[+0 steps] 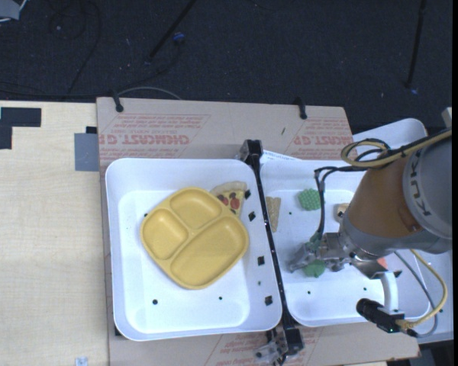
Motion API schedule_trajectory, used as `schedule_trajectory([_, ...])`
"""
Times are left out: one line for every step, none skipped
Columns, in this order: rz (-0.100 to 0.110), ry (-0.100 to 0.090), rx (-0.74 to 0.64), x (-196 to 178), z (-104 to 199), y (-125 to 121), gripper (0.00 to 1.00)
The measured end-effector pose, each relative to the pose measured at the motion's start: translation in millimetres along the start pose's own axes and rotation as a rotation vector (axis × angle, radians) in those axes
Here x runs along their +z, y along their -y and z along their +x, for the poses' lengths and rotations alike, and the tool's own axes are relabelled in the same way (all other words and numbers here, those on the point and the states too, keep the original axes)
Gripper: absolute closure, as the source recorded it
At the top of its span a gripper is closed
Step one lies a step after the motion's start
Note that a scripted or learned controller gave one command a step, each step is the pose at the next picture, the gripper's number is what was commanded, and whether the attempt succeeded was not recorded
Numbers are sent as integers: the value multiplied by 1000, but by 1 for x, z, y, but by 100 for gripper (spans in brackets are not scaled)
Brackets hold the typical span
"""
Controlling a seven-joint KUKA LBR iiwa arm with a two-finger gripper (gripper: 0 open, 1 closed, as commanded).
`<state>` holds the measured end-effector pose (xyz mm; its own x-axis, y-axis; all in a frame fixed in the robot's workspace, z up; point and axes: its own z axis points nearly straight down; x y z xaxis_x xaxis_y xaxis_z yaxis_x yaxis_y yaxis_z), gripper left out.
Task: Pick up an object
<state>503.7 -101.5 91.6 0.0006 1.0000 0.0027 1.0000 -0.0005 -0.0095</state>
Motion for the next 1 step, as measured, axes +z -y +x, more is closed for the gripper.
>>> schedule_trajectory([-3,1,5,-13,-2,-1,100])
